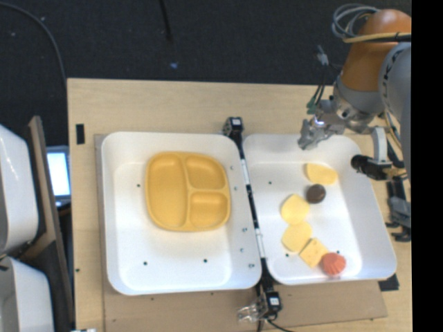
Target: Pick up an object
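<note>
We saw two white bins [124,268] on a pale wooden bench [173,102]. The left bin held a yellow divided tray [187,190]. In the right lay several pale yellow pieces [295,209], a dark brown round thing [315,194] and a red-orange one [333,264]. The arm's band [367,54] was orange.

My arm [387,68]: grey casing, orange band above wrist, looped pale cables on top, small metallic gripper [309,138].
</note>
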{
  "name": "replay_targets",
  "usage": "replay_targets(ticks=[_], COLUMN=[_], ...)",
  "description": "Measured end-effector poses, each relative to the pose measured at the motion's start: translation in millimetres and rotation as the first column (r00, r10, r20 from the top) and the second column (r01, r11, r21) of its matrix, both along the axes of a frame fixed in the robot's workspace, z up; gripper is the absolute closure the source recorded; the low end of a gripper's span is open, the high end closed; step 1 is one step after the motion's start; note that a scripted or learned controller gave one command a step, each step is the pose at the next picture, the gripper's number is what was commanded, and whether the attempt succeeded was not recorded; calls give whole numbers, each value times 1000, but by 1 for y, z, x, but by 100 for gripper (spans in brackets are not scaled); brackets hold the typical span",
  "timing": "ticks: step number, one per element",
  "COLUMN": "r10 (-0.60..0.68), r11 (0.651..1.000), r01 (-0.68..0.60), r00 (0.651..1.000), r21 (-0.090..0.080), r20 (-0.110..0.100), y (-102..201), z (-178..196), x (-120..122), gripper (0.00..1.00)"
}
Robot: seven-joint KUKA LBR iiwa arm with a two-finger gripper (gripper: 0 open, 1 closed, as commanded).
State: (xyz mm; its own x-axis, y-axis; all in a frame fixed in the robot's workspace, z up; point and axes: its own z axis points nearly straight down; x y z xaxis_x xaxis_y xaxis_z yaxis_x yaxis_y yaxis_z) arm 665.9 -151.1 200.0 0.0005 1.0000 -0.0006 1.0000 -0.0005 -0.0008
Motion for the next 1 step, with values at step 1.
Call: replay_targets(ticks=[1], r10=[3], r11=[1000], r01=[-3], r00=[1000], r21=[1], r20=[1], y=[49], z=[0], x=[-3], gripper=[100])
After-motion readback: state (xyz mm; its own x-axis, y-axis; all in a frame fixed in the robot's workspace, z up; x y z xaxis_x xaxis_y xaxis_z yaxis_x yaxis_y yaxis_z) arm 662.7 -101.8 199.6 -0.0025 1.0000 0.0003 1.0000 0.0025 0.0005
